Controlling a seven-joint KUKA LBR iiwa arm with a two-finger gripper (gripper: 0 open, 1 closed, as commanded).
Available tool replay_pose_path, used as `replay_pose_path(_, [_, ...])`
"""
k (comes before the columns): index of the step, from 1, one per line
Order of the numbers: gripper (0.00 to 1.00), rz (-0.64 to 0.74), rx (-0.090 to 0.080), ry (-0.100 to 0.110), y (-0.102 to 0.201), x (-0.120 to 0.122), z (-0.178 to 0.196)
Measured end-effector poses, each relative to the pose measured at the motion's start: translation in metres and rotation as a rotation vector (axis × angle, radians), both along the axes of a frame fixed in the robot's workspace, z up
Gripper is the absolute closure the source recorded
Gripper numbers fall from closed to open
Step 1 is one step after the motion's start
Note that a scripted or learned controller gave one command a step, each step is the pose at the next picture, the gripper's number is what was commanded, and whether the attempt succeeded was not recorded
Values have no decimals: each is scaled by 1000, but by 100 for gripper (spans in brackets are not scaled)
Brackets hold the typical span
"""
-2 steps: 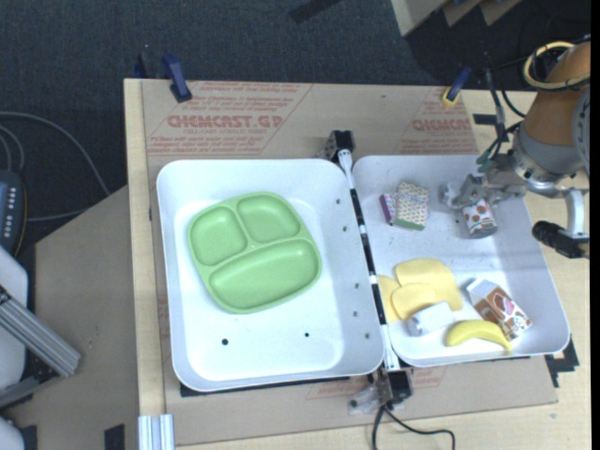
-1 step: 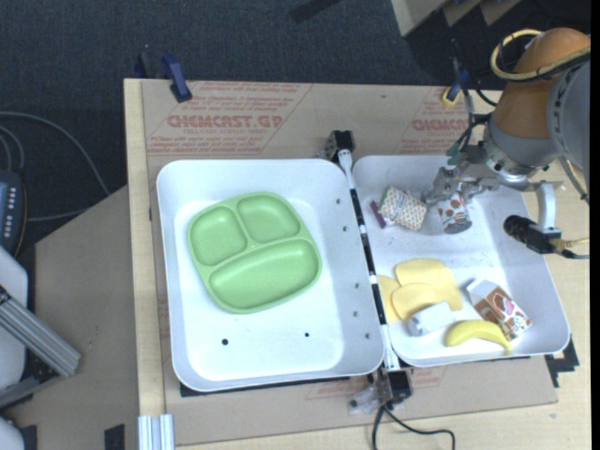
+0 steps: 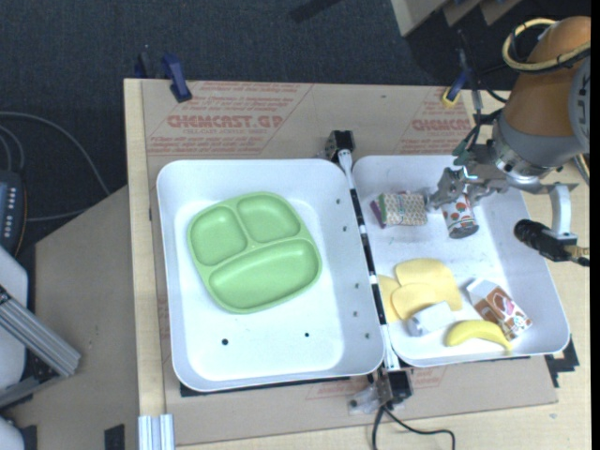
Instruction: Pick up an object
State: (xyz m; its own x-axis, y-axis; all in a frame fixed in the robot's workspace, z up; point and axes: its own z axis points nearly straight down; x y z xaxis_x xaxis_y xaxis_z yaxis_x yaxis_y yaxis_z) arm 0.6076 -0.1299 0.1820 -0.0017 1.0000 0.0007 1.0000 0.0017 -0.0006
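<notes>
Gripper (image 3: pixel 457 195) low by right bin's (image 3: pixel 553 293) far edge, touching small can (image 3: pixel 460 219); can't tell if it's gripping. Best bet: center over can, squeeze square, lift straight.

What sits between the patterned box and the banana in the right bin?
In the camera view, the yellow pieces lie between the patterned box and the banana.

One fixed camera above the bench (image 3: pixel 281 111) — slanting down on both bins, left bin (image 3: pixel 178 279) and right bin (image 3: pixel 544 298).
</notes>
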Motion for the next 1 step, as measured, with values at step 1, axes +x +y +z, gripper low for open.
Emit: replay_pose_path(1, [100, 0, 1, 0, 81, -15, 31])
